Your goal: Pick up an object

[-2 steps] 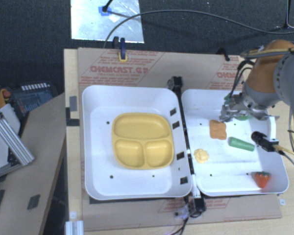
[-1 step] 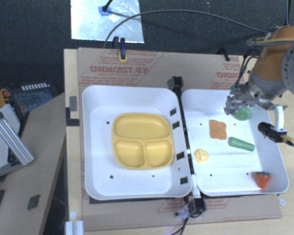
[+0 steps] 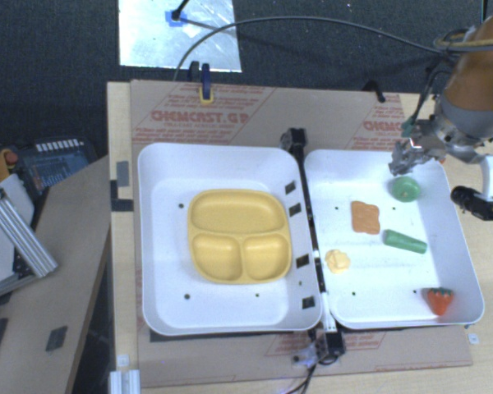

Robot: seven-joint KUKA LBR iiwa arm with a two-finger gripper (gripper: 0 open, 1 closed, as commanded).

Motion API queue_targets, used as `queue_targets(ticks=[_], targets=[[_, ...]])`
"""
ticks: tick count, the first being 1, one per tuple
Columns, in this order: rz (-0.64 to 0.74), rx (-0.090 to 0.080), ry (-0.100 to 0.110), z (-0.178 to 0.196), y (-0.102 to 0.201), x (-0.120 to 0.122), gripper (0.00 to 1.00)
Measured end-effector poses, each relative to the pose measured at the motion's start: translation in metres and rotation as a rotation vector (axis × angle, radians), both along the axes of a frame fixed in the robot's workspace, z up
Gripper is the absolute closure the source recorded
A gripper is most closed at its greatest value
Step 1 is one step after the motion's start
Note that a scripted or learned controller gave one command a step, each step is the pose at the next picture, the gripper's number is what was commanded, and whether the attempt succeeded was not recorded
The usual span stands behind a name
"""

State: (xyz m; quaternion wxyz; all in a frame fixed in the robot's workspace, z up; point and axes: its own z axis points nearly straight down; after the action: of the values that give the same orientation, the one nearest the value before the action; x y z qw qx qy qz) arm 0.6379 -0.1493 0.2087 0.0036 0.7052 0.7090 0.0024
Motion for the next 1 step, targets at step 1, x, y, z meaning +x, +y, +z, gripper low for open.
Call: queue_targets(ticks=[1], targets=[[0.001, 0.000, 0.001, 0.0495, 0.0090, 0.0038, 1.00]])
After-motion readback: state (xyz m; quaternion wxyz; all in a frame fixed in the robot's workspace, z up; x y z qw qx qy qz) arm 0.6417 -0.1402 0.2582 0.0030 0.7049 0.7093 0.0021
